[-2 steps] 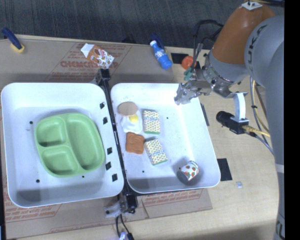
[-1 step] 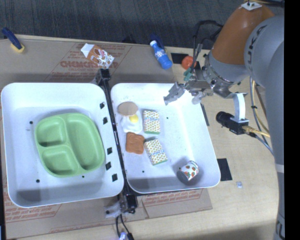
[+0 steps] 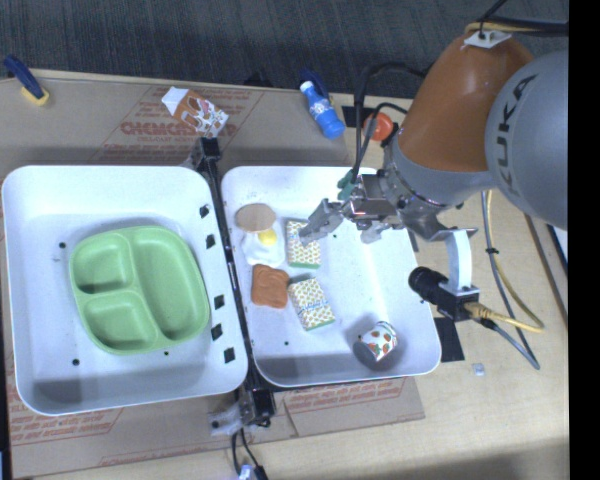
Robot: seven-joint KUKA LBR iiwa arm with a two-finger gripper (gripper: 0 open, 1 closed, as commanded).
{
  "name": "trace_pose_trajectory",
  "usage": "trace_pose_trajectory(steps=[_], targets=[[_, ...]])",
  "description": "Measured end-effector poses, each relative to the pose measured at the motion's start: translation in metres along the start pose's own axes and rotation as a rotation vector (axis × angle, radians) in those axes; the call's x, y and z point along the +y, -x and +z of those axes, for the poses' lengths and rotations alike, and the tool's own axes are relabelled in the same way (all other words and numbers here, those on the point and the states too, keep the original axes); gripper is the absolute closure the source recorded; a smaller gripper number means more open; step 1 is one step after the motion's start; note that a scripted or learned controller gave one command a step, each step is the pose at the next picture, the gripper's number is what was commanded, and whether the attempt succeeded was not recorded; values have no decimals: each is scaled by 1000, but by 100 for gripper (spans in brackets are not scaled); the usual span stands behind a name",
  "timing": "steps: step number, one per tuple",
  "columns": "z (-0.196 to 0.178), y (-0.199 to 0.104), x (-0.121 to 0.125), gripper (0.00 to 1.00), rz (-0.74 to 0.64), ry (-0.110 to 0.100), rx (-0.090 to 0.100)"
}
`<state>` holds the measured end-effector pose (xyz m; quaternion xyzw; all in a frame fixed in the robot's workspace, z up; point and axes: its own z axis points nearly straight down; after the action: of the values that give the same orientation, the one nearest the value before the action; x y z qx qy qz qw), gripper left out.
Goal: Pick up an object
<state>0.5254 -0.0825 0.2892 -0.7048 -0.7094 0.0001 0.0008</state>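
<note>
Here, the likeliest thing for me to pick is the upper packet (image 3: 303, 244), a small patterned pouch lying flat in the right bin (image 3: 410, 353), near its left wall. My gripper (image 3: 325, 218) hangs just above and beside its top right corner, reaching in from the right on my grey and orange arm (image 3: 480, 108). I cannot tell how my fingers are set, and nothing shows between them, so I judge I hold nothing yet.

Around that packet the other choices sit close. A yellow piece (image 3: 267, 238) touches its left side, with a tan round (image 3: 255, 216) just above that. A brown chunk (image 3: 270, 286) lies below, and a second packet (image 3: 312, 303) sits just beside the chunk. A small white cube (image 3: 377, 343) with red and green marks rests well apart, near the bin's lower right corner.

This crowding is likely why I come in over the packet's free right edge.

The left bin (image 3: 30, 268) bears a green divided plate (image 3: 140, 288). Beyond the bins, on the cardboard (image 3: 130, 128), lie a wrapper (image 3: 193, 111) and a blue bottle (image 3: 323, 110).
</note>
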Motion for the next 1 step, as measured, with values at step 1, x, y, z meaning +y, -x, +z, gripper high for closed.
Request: trace_pose_trajectory(steps=[1], targets=[[-4, -50, -37, 0, 0, -1, -1]])
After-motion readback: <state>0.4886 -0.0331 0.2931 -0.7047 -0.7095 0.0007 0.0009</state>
